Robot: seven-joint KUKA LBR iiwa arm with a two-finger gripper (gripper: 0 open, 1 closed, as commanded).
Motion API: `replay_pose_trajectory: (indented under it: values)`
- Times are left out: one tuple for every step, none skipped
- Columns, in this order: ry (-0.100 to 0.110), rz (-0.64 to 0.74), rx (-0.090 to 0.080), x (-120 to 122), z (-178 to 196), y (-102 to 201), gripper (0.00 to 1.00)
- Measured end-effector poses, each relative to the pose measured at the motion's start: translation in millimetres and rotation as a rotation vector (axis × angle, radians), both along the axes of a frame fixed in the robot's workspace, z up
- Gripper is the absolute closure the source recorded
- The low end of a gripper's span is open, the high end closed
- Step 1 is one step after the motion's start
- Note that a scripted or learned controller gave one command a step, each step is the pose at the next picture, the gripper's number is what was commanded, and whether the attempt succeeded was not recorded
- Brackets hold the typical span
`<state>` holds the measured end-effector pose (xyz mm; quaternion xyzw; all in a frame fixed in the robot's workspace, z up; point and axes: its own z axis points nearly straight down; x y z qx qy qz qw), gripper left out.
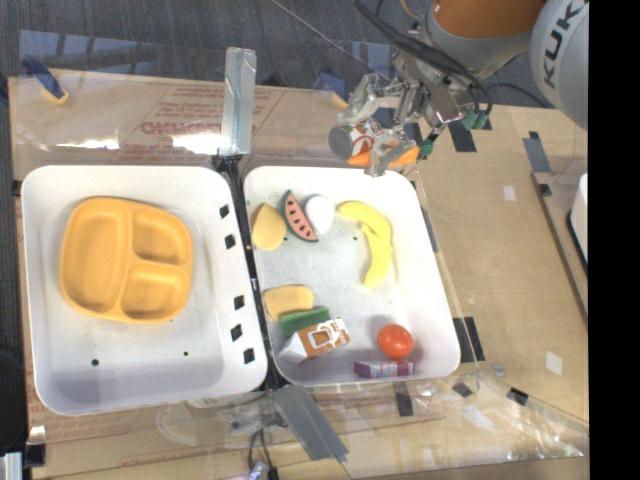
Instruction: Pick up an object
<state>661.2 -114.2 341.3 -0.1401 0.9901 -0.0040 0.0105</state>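
My gripper point(388, 133) hangs over the far rim of the right bin point(432, 268), below the grey and orange wrist. An orange carrot toy point(393, 156) with a green end sits between its fingers, lifted above the rim. A small grey can-like piece point(350, 141) shows right beside it on the left; whether that is a separate object I cannot tell. Inside the right bin lie a yellow banana point(372, 243), a watermelon slice point(297, 218), a white egg point(318, 210), a red tomato point(396, 341) and several other toy foods.
The left bin point(40, 268) holds a yellow divided plate point(125, 258). A taped divider point(238, 98) stands upright behind the seam between the bins. A yellow chip point(268, 226), bread point(288, 299), a green piece point(304, 319), a small carton point(322, 338) and a purple bar point(383, 369) fill the right bin's front.
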Motion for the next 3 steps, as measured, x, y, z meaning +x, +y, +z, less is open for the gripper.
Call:
replay_pose_trajectory:
  values:
    - [0.017,0.334,-0.002,-4,2,-74,1.0]
    - [0.015,0.761,-0.007,-3,5,-95,1.0]
    - [0.023,1.048,-0.005,-3,-16,-93,1.0]
